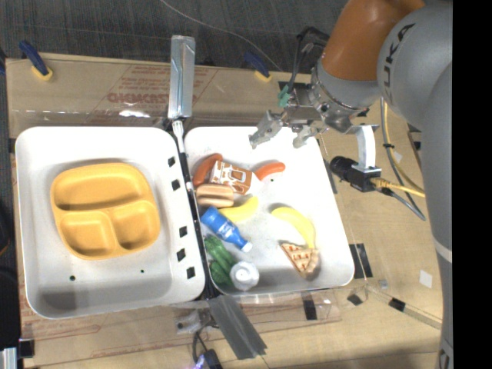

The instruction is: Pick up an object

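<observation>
One green item (221, 260) half-hidden under bottle (226, 228)

Dark carpet (92, 10) beyond a wooden bench (384, 283)

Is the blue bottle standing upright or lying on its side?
On its side: the blue bottle lies flat in the right bin, white cap toward lower right.

A yellow divided tray (104, 217) lay in the left white bin (46, 294) — blue clamps (36, 58) gripped the cardboard-covered counter (92, 79) behind
</observation>
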You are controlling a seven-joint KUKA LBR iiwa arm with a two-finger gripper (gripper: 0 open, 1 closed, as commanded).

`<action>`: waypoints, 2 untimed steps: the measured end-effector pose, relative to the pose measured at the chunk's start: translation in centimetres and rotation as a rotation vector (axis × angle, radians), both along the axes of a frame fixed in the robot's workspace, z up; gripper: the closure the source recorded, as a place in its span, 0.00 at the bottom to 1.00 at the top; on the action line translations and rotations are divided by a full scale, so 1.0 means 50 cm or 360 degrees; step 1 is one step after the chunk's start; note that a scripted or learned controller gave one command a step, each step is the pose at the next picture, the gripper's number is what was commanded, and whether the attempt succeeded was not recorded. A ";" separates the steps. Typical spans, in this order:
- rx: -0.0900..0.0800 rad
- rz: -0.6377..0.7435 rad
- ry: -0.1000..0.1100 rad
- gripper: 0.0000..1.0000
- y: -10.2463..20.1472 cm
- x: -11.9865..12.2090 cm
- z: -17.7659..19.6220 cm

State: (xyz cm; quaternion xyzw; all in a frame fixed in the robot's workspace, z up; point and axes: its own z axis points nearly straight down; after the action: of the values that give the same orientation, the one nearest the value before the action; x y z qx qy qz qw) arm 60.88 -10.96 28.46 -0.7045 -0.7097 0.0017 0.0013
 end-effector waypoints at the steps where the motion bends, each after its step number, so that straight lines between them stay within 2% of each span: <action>1: 0.0002 0.0063 -0.0002 0.00 -0.043 -0.055 -0.359; 2: 0.0002 0.0075 -0.0016 0.00 0.063 0.026 -0.177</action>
State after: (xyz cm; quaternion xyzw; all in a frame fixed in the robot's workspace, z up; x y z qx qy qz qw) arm 62.20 -7.78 19.59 -0.6877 -0.7260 -0.0023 -0.0017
